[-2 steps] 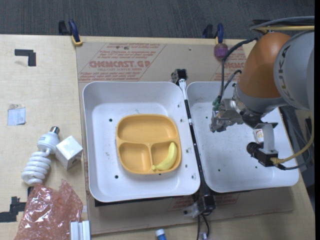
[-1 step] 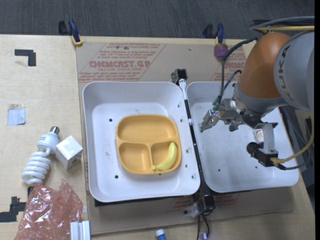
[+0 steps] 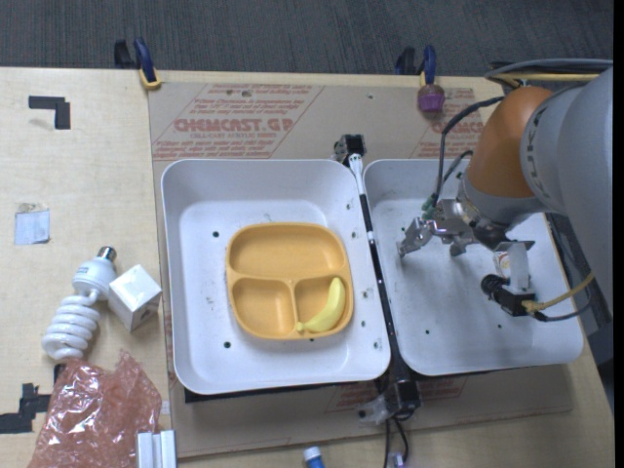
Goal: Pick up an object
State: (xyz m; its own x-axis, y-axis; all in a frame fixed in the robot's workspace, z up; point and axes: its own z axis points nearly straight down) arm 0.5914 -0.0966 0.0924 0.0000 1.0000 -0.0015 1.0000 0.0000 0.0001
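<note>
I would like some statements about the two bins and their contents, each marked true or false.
1. The banana lies in a compartment of the yellow divided plate. True.
2. The yellow divided plate sits in the right bin. False: it sits in the left bin.
3. The pincer is above the right bin. True.
4. The pincer is holding the banana. False: the banana is on the plate, apart from the pincer.
5. A spiral light bulb lies outside the bins, left of them. True.
</note>
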